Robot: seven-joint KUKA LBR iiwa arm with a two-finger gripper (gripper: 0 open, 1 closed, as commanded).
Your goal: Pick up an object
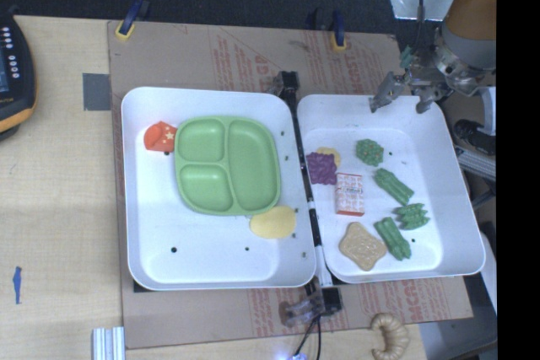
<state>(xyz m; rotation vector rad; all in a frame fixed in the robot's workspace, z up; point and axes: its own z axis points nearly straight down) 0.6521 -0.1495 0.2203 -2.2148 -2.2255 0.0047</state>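
Green plate [228, 164] — white bin [143, 257] — purple toy [321, 168].

Overhead camera, one fixed view.
It looked down at a slant on both white bins [135, 206], far enough to show the whole bench [59, 206].

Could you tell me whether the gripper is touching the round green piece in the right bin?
Apart. The camera view shows the gripper open at the bin's far rim, with bare white floor between it and the round green piece.

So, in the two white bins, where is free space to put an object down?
Left bin: bare floor below the green plate and yellow piece. Right bin: bare strip along the top, above the broccoli. Its lower half is crowded.
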